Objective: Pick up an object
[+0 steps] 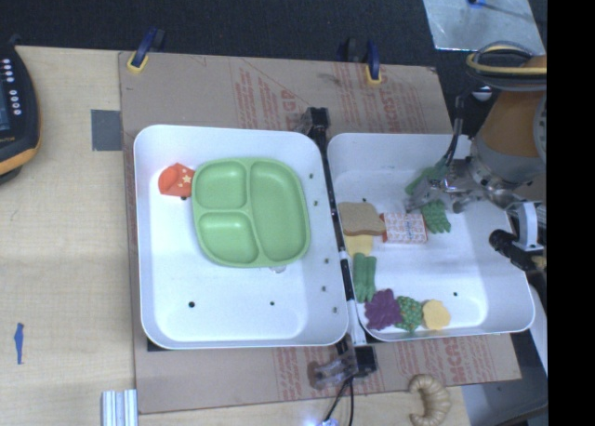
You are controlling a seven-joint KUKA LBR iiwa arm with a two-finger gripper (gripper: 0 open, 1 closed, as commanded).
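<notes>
My gripper [439,192] hangs over the upper right part of the right bin [483,308], below the grey and orange arm [509,131]. A green leafy toy [436,219] lies right under and beside it, partly hidden by the gripper. Just to its left lies a pink and white packet [404,228]. Further left a brown toast slice [361,219] rests above a yellow piece [359,245]. A green pickle [364,275], purple grapes [379,308], a green piece [409,312] and a yellow piece [435,314] lie along the bin's front.
The left bin [167,303] holds a green divided plate [251,212] and a red toy with a yellow star [175,180]. A black clamp [318,122] sits between the bins at the back. A handheld pendant [14,117] lies at the far left.
</notes>
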